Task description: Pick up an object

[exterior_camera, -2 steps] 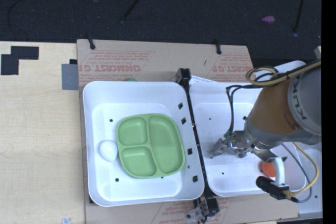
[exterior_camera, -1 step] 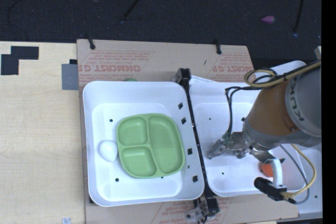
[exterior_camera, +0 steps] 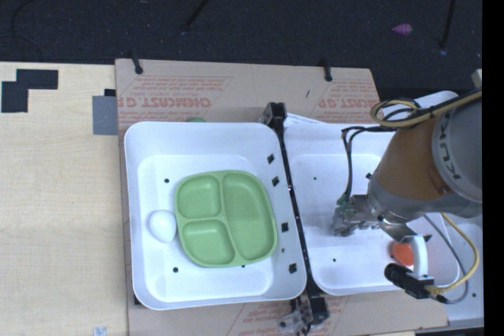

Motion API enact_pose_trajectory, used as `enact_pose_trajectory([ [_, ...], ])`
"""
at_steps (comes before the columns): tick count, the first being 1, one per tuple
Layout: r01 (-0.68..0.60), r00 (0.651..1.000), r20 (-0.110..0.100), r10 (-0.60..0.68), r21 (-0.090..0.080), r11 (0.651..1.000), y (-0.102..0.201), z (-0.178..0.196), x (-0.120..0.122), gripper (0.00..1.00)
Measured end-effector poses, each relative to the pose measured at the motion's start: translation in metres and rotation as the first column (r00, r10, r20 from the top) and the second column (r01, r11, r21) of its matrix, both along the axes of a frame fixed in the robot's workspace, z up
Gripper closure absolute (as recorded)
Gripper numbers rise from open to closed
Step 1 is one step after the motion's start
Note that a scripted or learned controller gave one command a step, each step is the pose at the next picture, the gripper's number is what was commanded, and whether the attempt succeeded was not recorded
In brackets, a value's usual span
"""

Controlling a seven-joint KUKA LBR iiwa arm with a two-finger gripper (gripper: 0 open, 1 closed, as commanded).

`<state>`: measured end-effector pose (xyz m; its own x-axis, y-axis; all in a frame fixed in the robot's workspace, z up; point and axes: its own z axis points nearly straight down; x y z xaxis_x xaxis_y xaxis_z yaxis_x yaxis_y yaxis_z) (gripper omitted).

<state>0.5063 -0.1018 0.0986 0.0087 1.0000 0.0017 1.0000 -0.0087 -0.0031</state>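
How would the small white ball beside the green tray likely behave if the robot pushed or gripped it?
The white ball looks round and smooth, so a push would probably send it rolling along the left bin floor. It touches the green tray, which may block it on that side. Its curved surface could slip from a two-finger hand.

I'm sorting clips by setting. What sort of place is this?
Probably a robotics lab test bench: two white bins side by side on cardboard, a grey and orange robot arm reaching into the right one, loose cables, and toy-like items such as a green divided plate.
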Motion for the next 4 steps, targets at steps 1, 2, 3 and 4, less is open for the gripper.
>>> enact_pose_trajectory([
  [1,-0.002,1.000,0.004,0.002,-0.002,1.000,-0.008,0.044,0.000,1.00],
  [2,-0.009,1.000,0.007,0.009,-0.002,1.000,-0.010,0.107,0.003,1.00],
  [3,-0.009,1.000,0.003,0.009,-0.001,1.000,-0.011,0.124,0.003,1.00],
  [4,-0.013,1.000,0.001,0.013,0.001,1.000,0.043,0.126,0.018,1.00],
])
